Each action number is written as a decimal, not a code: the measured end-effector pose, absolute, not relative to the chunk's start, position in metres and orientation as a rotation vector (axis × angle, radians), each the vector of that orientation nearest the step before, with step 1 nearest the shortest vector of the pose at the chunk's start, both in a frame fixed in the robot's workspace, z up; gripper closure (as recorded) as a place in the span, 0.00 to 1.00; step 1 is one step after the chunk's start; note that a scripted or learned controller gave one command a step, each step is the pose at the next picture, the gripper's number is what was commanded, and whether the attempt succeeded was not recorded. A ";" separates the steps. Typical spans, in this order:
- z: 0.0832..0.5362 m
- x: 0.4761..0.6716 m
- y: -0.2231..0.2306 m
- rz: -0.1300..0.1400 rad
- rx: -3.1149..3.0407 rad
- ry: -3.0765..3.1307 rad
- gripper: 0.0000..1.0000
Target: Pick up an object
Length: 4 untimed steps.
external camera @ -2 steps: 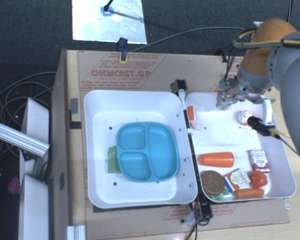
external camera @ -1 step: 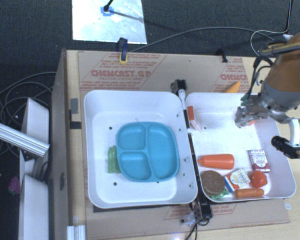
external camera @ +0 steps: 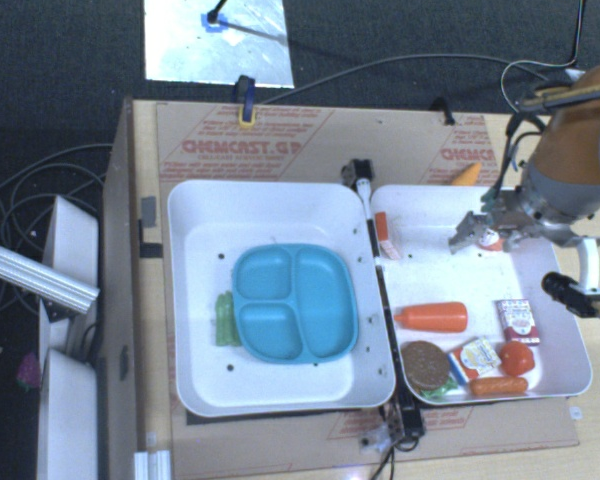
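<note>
Grey arm (external camera: 570,158) bent over right bin (external camera: 580,368) | tool (external camera: 477,234) low at back | grip state unclear

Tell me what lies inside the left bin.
The left bin holds a blue divided plate, with a green item beside the plate's left edge. Whatever sits under the plate is covered.

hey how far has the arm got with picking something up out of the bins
Nothing looks picked up yet. The end effector is low over the upper part of the right bin, by something small and red I cannot identify. The carrot, burger, tomato and ketchup packet lie in that bin; the blue plate sits in the left bin. Left: grasp and lift.
</note>
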State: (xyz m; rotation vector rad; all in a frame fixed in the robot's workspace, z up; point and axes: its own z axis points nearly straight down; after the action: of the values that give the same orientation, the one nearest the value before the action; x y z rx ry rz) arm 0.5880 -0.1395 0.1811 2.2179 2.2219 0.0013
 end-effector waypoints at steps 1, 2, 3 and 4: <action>0.137 0.669 -0.122 0.001 2.216 2.226 0.00; 0.149 0.670 -0.122 0.004 2.208 2.227 1.00; 0.185 0.662 -0.039 0.005 2.214 2.226 1.00; 0.197 0.669 -0.018 0.004 2.214 2.226 1.00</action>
State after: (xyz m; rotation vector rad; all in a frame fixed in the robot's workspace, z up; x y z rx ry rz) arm 0.6685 -0.0183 0.1974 2.2141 2.2261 0.0036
